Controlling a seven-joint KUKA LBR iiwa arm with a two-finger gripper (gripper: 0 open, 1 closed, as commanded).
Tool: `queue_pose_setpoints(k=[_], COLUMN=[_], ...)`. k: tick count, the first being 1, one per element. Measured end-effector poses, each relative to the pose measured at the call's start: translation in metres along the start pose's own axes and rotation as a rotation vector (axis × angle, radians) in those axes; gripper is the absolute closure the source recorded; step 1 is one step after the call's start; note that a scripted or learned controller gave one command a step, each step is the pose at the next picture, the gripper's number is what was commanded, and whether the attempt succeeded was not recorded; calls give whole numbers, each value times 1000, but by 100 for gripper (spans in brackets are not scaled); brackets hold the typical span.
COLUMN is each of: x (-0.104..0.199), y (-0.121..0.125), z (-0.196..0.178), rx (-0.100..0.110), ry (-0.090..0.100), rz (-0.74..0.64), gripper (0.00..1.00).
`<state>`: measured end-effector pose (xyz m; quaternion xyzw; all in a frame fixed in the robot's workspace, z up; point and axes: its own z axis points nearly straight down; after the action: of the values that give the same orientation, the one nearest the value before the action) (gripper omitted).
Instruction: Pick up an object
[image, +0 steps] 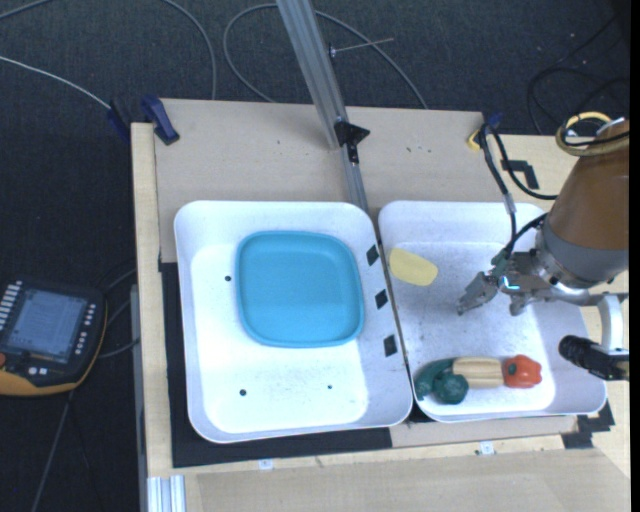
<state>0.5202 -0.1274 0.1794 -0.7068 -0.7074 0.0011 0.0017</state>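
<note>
In the right bin (455, 222) lie a pale yellow object (412, 267) near its far left corner, and along the near wall a dark green object (442, 384), a tan stick-like object (478, 372) and a red object (521, 371) side by side. My gripper (497, 297) hangs over the middle of this bin, fingers spread open with nothing between them. It is to the right of the yellow object and above the row at the near wall.
The left bin (200, 300) holds a light blue square plate (299, 288). A metal pole (320, 70) slants across the back of the bench between the bins. A teach pendant (45, 330) lies on the floor at the left.
</note>
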Motion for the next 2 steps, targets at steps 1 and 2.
queue_pose_setpoints(k=[1, 2], x=[4, 4], y=[9, 10], z=[54, 41], rx=[0, -5], ry=[0, -1], rz=[0, 0], gripper=[0, 100])
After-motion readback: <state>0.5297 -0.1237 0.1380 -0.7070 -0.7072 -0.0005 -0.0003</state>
